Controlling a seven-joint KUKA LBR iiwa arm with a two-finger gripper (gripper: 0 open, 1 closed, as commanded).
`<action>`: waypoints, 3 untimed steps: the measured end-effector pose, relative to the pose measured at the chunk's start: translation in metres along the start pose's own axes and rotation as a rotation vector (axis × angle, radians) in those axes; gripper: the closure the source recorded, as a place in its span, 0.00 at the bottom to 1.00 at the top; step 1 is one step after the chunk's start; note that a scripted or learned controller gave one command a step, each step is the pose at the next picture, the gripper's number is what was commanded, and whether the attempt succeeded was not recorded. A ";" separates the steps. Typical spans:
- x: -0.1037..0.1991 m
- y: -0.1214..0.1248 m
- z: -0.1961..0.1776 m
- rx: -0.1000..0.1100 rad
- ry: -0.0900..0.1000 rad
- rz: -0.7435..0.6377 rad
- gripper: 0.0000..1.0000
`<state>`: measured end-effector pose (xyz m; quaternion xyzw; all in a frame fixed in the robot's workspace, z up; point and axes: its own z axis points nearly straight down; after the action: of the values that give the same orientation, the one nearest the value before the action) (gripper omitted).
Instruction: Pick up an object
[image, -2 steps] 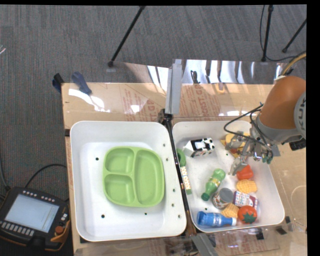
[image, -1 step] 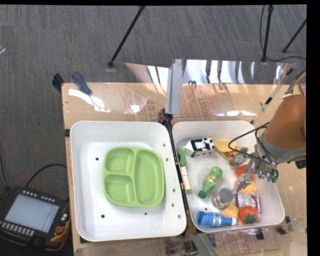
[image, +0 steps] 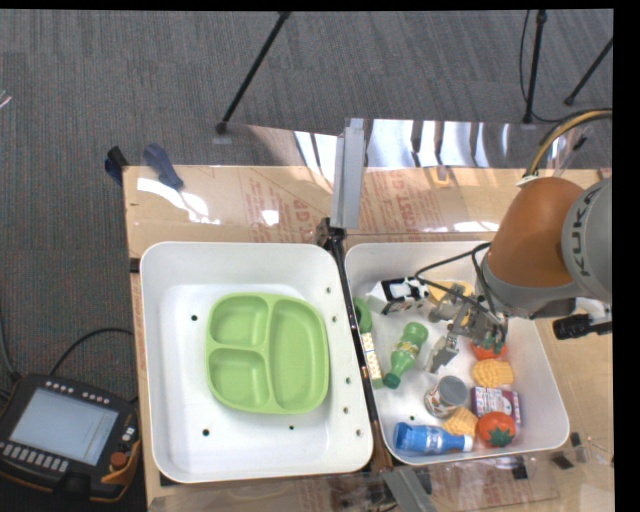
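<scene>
My gripper hangs over the middle of the right bin, open, with nothing between its fingers. Just left of it lies a green bottle, tipped on its side. A small can stands just below it. A red fruit and a yellow corn piece sit at its right, partly under the wrist. A black-and-white cow toy lies toward the bin's back left.
The right bin's front holds a blue bottle, a maroon packet and a red strawberry-like toy. A green divided plate lies in the left bin. A handheld control pad sits off the bench at the lower left.
</scene>
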<state>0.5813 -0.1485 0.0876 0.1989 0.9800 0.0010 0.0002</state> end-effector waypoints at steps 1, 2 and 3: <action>-0.007 0.044 -0.002 0.015 -0.009 0.196 0.00; -0.024 0.049 0.000 0.024 0.007 0.328 0.00; -0.048 -0.016 -0.001 0.002 -0.001 0.464 0.00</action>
<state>0.6189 -0.1816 0.0882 0.4189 0.9080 0.0000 0.0005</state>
